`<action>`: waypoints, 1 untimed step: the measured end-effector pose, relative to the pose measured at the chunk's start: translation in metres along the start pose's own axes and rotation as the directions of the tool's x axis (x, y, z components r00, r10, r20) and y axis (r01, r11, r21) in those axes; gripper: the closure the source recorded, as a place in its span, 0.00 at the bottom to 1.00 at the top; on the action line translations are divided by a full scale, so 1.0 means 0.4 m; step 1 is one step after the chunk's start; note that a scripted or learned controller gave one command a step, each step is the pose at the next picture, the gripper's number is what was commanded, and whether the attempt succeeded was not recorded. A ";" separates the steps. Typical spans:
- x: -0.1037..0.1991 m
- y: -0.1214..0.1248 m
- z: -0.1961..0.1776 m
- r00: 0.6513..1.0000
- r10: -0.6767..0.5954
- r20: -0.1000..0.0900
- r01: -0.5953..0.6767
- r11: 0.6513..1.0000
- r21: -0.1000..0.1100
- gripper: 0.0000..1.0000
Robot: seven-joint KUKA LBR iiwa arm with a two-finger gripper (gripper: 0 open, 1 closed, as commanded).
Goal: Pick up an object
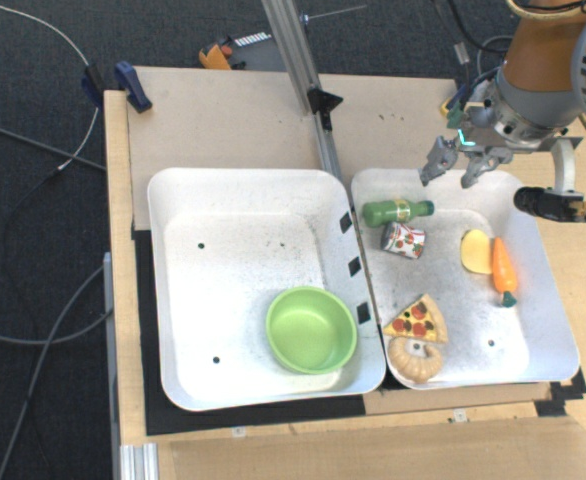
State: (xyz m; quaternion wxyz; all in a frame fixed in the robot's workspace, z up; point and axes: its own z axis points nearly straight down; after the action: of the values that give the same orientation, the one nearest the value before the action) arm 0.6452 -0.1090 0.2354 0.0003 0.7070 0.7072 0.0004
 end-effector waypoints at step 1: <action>0.000 0.000 0.000 1.000 0.000 0.000 0.000 1.000 0.000 0.00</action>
State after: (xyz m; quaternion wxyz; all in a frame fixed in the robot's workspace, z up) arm 0.6451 -0.1090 0.2353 0.0002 0.7070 0.7072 0.0003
